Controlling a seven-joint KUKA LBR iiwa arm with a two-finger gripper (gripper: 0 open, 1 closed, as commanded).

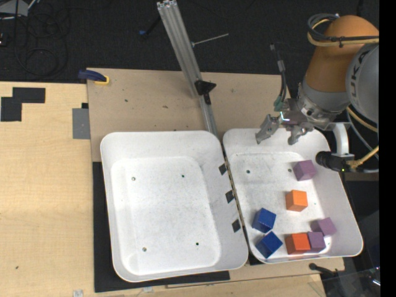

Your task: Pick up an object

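My gripper [279,133] hangs over the far edge of the right bin [263,169], its two fingers spread apart with nothing between them, so it is open. Several blocks lie in that bin. A purple block [304,169] sits nearest, to the gripper's right and nearer the camera. An orange block [296,200] lies further forward. Two blue blocks [265,219] [270,244] rest near the bin's front left. At the front right, another orange block [299,243] sits beside two purple blocks [316,241] [325,226].
The left bin [164,206] stands beside the right one, joined by black clips [229,196]. A slanted metal rail [185,57] rises behind the bins. A blue-and-yellow clamp [93,76] sits at the bench's far left corner.
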